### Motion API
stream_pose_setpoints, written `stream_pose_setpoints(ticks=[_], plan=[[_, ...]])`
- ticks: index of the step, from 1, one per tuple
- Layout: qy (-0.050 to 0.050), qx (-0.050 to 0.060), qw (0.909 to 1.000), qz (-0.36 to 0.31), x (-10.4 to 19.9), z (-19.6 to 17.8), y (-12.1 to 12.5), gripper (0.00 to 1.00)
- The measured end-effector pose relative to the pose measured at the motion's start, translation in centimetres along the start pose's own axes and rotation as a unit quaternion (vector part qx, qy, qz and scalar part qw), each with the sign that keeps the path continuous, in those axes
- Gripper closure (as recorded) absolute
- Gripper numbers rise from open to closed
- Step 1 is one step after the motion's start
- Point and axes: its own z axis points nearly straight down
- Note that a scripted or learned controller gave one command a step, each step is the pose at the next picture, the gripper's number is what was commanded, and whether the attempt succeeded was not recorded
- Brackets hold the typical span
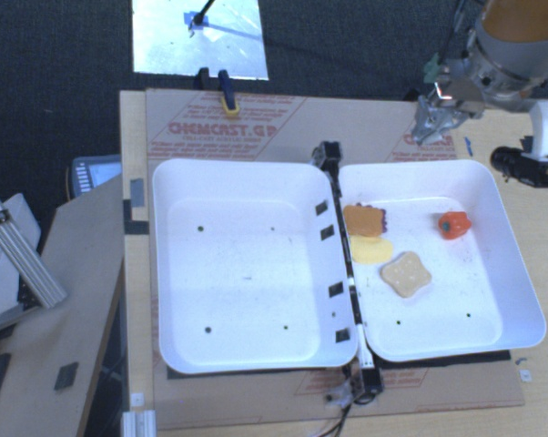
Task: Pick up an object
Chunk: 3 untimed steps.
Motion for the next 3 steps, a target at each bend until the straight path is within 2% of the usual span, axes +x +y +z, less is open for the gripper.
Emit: stream_pose_setpoints(ticks=[1, 2, 3], plan=[[-0.001, -0.006, 1.0000, 0.002, 4.7, -12.9, 1.0, 1.00], [-0.001, 0.001, 1.0000, 0.001, 12.1, -11.9, 4.4, 1.00], [0.000, 0.003, 1.0000, 0.001, 20.6, -11.0, 4.4, 1.00]])
